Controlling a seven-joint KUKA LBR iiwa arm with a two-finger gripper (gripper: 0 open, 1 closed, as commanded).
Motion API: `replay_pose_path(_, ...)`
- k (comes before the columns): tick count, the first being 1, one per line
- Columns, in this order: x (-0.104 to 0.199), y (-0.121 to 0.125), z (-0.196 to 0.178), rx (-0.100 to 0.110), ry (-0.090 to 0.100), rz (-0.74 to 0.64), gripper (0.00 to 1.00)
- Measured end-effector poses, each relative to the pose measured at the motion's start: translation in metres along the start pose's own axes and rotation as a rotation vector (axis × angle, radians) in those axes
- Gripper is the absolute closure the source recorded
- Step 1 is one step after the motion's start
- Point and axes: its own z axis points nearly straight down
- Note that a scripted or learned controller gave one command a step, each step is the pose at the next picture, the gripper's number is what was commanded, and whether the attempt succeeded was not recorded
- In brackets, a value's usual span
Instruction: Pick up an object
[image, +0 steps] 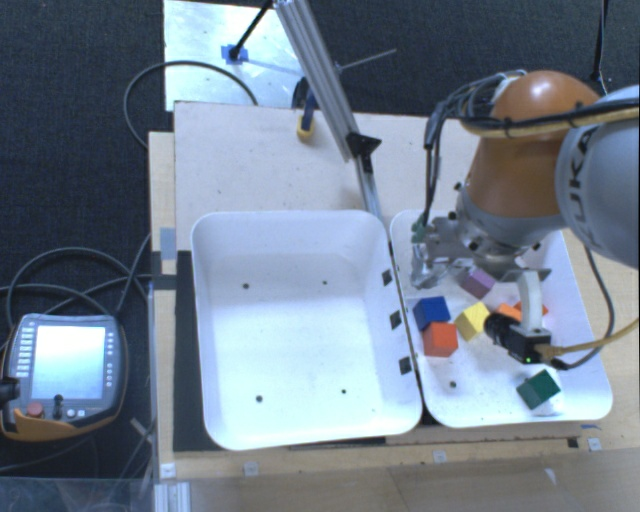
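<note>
Down low over the far left part of the right bin (590, 400), reaching in from the right: the gripper (432, 265), under the orange band of the arm (525, 150). Hard to say if open or shut, with the wrist hiding so much; nothing seen held. Just in front of it, close together near the bin's left wall: a blue cube (432, 310), a red-orange cube (440, 340) touching the blue one on its near side, and a yellow cube (472, 322) right beside both. Tucked under the arm, a purple block (478, 283). Well apart, in the near right corner, a green block (540, 388). Likely lined up over the small heap because of the many things to grab there. Probably best to go for the blue cube, as the closest. Could go wrong by bumping the bin wall or pushing the cubes apart. On the left of the worktop (260, 160), the other white bin (300, 225).
</note>
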Motion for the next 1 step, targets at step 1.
replay_pose_path(1,0.0533,-0.0196,0.0182,0.001,0.001,0.000,1.00)
